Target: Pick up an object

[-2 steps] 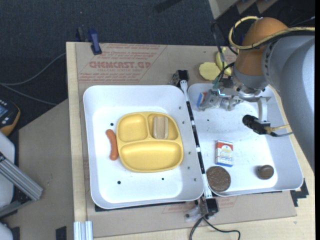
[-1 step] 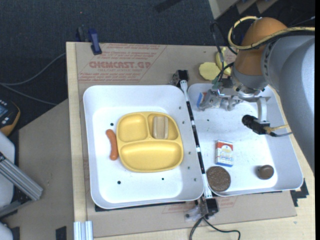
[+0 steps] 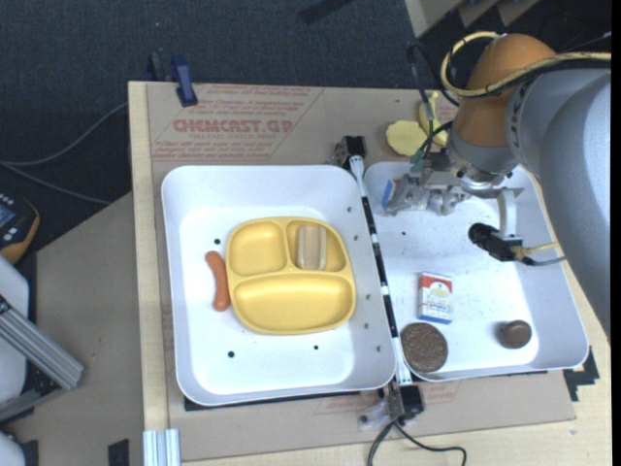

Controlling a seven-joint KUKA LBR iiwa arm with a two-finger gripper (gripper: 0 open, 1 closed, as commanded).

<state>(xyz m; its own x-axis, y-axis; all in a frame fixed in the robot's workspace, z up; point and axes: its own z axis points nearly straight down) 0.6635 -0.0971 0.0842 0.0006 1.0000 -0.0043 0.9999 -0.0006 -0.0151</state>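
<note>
Gripper (image 3: 428,200) low over far-left corner of right bin (image 3: 485,294); spread or closed could not be told. Nothing seen in its grasp; pick judged not yet done. Small blue item (image 3: 389,194) just left of gripper, likeliest target; bin wall close by could hinder approach. Nearer: red-and-white box (image 3: 436,296), brown disc (image 3: 424,346), small brown lump (image 3: 514,333), all apart. Left bin (image 3: 194,357) held yellow divided plate (image 3: 289,299), orange sausage (image 3: 219,280) at its left edge.

Tray (image 3: 291,304) in left bin (image 3: 194,357), box (image 3: 436,297) in right
</note>
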